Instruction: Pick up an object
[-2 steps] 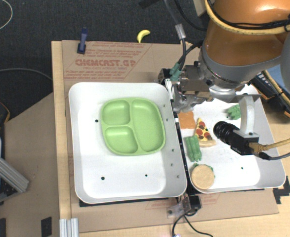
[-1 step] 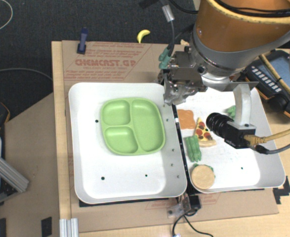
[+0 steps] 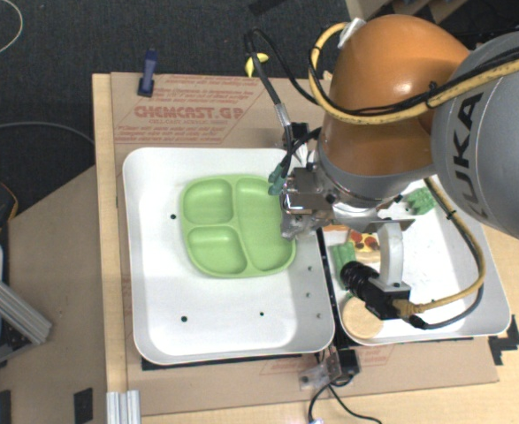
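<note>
The green divided plate (image 3: 235,226) lies flat in the left bin (image 3: 153,316), directly left of the end effector (image 3: 296,208), long compartment nearest it. The arm's bulk (image 3: 392,95) covers most of the right bin (image 3: 484,312); its contents are partly hidden. End effector state: cannot tell. Both bins rest on the bench (image 3: 179,104).

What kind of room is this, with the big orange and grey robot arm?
Probably a robot lab or workshop. The arm reaches over two white bins on a bench, one holding a green divided tray, with loose cables on the dark carpet.
</note>
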Motion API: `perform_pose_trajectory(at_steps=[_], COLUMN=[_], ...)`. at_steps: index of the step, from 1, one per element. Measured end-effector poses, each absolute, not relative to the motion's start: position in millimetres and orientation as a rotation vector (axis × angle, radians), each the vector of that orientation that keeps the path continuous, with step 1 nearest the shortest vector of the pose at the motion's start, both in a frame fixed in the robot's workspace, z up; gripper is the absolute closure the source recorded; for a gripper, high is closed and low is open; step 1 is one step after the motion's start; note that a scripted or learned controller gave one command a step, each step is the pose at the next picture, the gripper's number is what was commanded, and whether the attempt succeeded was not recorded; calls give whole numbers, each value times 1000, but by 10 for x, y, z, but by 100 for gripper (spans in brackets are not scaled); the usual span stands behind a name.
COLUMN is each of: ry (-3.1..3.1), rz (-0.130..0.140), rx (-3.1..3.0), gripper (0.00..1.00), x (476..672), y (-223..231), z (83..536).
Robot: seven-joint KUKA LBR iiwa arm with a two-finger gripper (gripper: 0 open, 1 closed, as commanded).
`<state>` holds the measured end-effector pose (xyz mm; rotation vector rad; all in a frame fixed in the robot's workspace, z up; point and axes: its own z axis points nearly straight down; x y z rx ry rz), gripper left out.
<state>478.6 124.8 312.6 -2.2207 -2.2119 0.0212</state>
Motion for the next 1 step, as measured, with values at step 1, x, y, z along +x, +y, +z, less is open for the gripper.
perform_pose_trajectory(at_steps=[1], ry=[-2220], rz=[-18], rx=[-2236], gripper=[100], x=[4805], y=[648], z=[4254])
